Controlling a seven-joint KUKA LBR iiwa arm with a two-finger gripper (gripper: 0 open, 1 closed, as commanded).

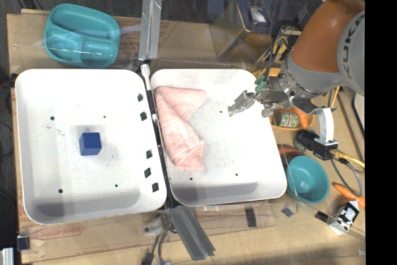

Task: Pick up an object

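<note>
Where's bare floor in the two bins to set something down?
Left bin: bare all around the blue cube. Right bin: bare from the pink cloth across to its right wall and along the front; the gripper hangs over the upper part. Crowded: the bench to the right, with the teal bowl and cables.

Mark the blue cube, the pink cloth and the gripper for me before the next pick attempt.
blue cube [90, 143]: camera view, its top face, in the left bin.
pink cloth [178, 124]: camera view, middle of the folded fabric, in the right bin.
gripper [236, 107]: camera view, at its fingertips, over the right bin.
</note>
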